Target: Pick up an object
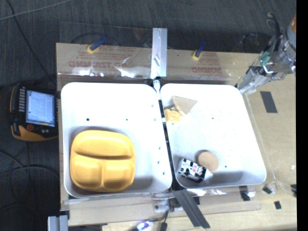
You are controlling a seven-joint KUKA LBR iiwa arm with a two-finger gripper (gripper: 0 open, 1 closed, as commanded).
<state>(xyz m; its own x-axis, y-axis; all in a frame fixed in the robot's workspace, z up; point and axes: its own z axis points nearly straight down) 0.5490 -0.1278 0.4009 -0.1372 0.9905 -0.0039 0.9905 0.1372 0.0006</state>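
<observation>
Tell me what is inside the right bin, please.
Inside the right bin I see a beige wedge-shaped piece with a yellowish scrap beside it, a round tan disc, and a small black-and-white printed item. What lies underneath these things is covered.

From my remote seat I see little of the arm (288,42): a pale grey metal body with a sliver of orange at its topmost visible part, hard against the frame's edge. Below that sits a cluster of silvery fittings with a small green piece among them (a connector or tag, I can't tell which). Thin dark cables loop around the upper part. The gripper (248,83) end is light grey and bright, tapering to a narrow pale tip. No lettering or screws are clear enough for me to read at this resolution.
</observation>
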